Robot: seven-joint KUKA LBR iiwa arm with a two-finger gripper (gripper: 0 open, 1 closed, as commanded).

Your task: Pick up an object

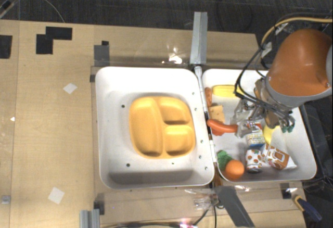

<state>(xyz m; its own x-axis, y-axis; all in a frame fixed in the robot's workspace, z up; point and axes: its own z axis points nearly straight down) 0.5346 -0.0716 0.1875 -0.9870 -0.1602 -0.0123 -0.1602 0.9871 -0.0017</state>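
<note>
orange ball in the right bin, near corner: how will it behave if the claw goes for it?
The orange ball looks round and smooth, so it would likely roll when nudged or squirt from a pinch. It rests against the green item and the bin wall, which may limit rolling but crowd the approach.

A yellow divided tray point(158, 126) lies in the left bin point(109, 133); the pincer point(253, 122) hangs over the cluttered right bin point(307, 162).

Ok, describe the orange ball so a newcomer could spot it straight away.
Start at the right bin, under the arm. Go to its near-left corner: the orange ball sits there beside a green leafy piece. It is the one plain, round item; the nearby can is printed and cylindrical.
</note>
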